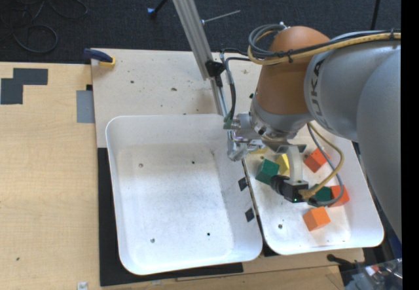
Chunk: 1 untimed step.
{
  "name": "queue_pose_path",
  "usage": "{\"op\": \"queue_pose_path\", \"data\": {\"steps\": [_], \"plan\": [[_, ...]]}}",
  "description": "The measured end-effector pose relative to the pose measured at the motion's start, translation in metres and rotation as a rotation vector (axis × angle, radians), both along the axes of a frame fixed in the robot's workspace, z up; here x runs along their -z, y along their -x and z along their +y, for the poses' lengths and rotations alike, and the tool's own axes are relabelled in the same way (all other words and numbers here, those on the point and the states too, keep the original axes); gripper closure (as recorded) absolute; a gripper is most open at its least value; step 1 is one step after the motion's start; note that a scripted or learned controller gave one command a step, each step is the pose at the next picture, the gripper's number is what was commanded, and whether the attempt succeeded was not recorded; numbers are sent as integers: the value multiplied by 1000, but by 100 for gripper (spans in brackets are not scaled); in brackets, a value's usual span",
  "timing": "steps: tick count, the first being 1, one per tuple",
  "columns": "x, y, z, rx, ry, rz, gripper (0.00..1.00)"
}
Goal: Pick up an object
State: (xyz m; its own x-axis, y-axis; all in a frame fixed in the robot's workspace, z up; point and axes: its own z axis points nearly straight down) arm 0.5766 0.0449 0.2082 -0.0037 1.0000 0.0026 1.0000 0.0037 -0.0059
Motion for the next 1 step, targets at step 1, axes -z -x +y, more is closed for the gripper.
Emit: {"op": "queue_pose_path", "data": {"steps": [1], "plan": [[-14,17,40,0,1,0,100]]}}
